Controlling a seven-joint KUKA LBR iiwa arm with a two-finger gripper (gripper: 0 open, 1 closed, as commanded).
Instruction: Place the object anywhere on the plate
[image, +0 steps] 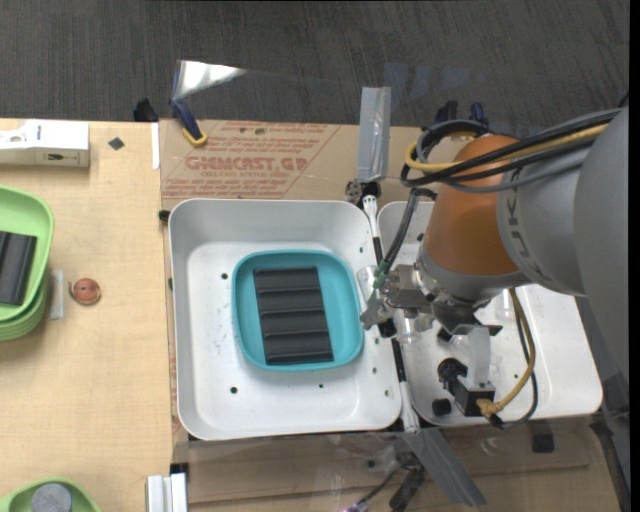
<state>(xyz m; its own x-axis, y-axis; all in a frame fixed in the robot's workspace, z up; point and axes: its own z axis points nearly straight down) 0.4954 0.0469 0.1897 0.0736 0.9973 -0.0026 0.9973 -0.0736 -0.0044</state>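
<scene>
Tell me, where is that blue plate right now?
In the camera view the blue plate lies in the left white bin, near its middle, with a dark ridged block on it.

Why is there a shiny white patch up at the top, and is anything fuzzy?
In the camera view, the bright patch is glare on a clear plastic sheet by the cardboard; the teal plate and left bin look sharp and evenly lit, with soft shadows; the arm close to the camera looks slightly soft.
</scene>
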